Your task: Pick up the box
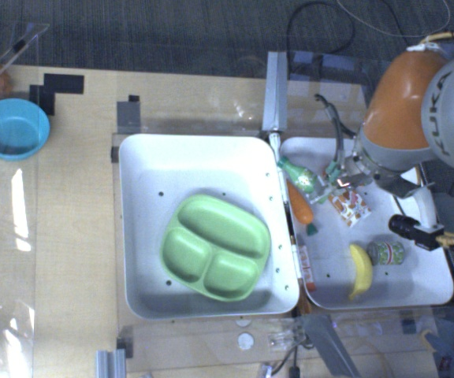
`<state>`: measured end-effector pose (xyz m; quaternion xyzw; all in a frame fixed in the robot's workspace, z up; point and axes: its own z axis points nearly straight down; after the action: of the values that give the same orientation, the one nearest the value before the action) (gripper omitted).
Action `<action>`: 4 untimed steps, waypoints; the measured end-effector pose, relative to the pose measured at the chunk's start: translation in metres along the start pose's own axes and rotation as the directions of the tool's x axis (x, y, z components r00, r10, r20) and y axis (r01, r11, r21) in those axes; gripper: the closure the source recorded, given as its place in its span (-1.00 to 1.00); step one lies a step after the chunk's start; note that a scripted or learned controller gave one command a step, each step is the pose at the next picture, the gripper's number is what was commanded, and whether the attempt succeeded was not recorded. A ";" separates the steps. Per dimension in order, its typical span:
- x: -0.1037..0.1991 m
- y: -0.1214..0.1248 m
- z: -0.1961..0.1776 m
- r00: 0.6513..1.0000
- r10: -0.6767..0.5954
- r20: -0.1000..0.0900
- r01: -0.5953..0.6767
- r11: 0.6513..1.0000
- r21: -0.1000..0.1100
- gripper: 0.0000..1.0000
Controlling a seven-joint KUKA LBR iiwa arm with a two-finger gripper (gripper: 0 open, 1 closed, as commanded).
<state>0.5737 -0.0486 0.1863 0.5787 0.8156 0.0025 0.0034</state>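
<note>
The pincer [344, 176] hangs over the right bin [432, 290], low above the box [348, 205]; whether its tips are spread or pressed together I cannot tell. The box lies flat just below the pincer, small, thin, with a busy red-and-white print, tilted cornerwise. Lying so flat, it could slip out of a pinch. The carrot [299, 204] and green bottle [301, 176] lie close to the pincer's left and could get bumped or pinched instead.
</note>
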 end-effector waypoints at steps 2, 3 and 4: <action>0.019 0.083 -0.013 0.964 -0.267 0.005 0.267 0.964 -0.008 1.00; 0.019 0.085 -0.025 0.962 -0.271 0.010 0.271 0.962 -0.014 1.00; 0.019 0.087 -0.037 0.961 -0.276 0.015 0.276 0.961 -0.021 1.00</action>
<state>0.6490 -0.0020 0.2243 0.4593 0.8881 0.0079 0.0154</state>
